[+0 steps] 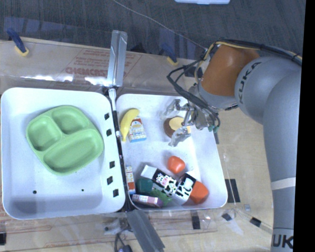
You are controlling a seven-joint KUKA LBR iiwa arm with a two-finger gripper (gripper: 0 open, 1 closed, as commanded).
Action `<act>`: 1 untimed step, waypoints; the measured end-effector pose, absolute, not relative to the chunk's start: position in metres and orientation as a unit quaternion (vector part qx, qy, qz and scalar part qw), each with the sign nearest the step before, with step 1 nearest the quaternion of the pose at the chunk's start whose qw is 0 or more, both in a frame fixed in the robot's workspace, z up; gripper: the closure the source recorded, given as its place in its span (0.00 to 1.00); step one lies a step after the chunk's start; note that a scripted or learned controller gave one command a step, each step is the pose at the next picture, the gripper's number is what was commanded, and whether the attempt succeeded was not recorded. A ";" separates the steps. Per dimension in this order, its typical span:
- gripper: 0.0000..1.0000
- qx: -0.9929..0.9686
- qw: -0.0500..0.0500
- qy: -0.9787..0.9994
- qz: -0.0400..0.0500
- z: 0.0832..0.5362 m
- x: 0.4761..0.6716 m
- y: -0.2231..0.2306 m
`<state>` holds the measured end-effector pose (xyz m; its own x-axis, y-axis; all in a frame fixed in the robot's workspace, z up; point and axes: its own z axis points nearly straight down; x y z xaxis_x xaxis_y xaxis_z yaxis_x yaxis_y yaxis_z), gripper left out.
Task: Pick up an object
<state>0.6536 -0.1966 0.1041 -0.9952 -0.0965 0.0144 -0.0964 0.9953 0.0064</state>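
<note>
My gripper (177, 120) hangs low over the back of the right bin (216, 168). Its two fingers stand open, one on each side of a round brown and tan object (172, 125) that rests on the bin floor. A yellow banana (128, 122) lies at the bin's back left beside a small carton (138, 132). An orange-red ball (176, 164) sits mid-bin. Near the front lie a black-and-white patterned box (166, 183), an orange piece (199, 192), a dark green item (144, 186) and a pink tube (147, 200).
The left bin (11, 194) holds a green divided plate (64, 139). A metal divider bar (117, 57) rises between the bins at the back. The grey arm (274, 102) with its orange band (226, 68) crosses the right side.
</note>
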 end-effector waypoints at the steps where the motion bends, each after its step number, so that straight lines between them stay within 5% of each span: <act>1: 0.00 0.021 0.001 -1.000 -0.001 0.091 0.616 -0.126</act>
